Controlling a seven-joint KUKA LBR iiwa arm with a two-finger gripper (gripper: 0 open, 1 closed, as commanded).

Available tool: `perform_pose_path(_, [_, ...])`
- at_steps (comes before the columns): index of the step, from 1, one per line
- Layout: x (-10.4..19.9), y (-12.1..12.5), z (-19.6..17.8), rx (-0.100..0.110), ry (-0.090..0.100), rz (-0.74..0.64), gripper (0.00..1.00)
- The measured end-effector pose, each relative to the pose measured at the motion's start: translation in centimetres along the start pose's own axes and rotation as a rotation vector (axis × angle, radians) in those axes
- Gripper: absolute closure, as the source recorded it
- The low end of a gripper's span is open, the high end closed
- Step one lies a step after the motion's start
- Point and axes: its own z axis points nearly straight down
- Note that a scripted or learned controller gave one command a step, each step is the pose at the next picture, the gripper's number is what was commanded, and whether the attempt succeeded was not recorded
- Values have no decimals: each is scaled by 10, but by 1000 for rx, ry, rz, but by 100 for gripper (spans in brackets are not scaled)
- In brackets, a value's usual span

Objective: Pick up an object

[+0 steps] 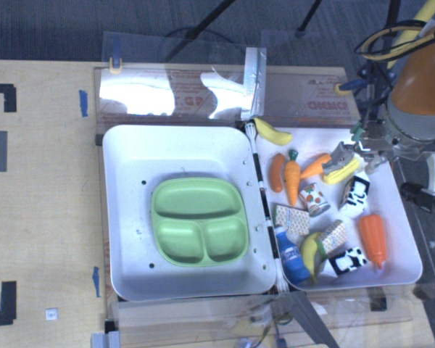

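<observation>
Ribbed yellow corn cob [344, 170] clamped in metal end effector [348, 158]

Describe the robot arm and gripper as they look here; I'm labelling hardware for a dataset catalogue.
The arm enters from the camera view's right: a rounded grey body with a broad orange band above the wrist. Yellow and black cables loop beside it near the top. The metal two-finger gripper at its end is silvery grey, with small dark parts; finer markings are too blurred to read.

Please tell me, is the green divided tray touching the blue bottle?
Apart. The camera view shows the green tray lying in the left bin, while the blue bottle lies in the right bin, with both bin walls between them.
</observation>
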Motion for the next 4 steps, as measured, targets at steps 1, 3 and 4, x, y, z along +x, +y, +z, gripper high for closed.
perform_pose_path(1, [-41, 5, 34, 0, 0, 35, 0])
perform_pose_path(3, [-40, -1, 87, -4, -1, 222, 0])
perform_pose_path(4, [-40, -1, 87, -4, -1, 222, 0])
